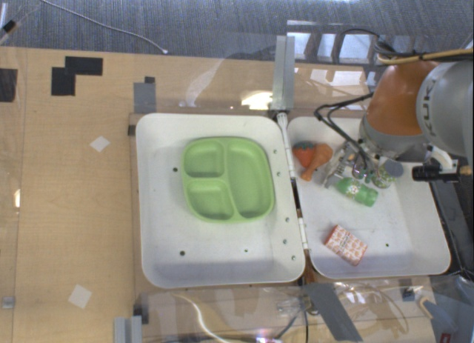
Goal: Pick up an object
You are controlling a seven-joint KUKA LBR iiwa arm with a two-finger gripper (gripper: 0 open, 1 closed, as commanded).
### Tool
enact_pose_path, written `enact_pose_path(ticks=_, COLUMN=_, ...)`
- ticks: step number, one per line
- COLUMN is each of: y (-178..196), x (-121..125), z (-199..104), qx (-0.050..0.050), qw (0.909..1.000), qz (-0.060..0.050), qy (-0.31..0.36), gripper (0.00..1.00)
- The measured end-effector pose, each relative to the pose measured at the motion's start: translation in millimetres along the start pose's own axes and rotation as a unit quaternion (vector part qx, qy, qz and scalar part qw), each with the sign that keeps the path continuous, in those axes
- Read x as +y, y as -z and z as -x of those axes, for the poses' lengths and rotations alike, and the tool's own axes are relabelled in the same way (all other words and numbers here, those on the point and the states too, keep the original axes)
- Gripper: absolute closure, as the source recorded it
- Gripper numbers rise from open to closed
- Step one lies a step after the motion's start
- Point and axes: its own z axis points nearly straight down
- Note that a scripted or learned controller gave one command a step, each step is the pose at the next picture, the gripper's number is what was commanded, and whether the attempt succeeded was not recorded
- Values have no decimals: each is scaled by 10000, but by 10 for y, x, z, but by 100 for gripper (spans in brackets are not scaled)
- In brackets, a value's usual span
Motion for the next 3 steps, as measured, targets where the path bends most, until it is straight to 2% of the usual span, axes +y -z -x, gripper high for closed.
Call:
enact_pose_path(ticks=1, y=1022, x=803, z=-126, qx=-13, qw=9988, qz=21, qy=-490, gripper=100)
enact_pose_path(ticks=2, y=1558, x=1643, z=-526, qx=17, qw=9978, qz=15, qy=-659, gripper=100)
enact_pose_path(ticks=3, y=1667, x=1748, z=-1452, qx=43, qw=9898, qz=-12, qy=-1427, gripper=100)
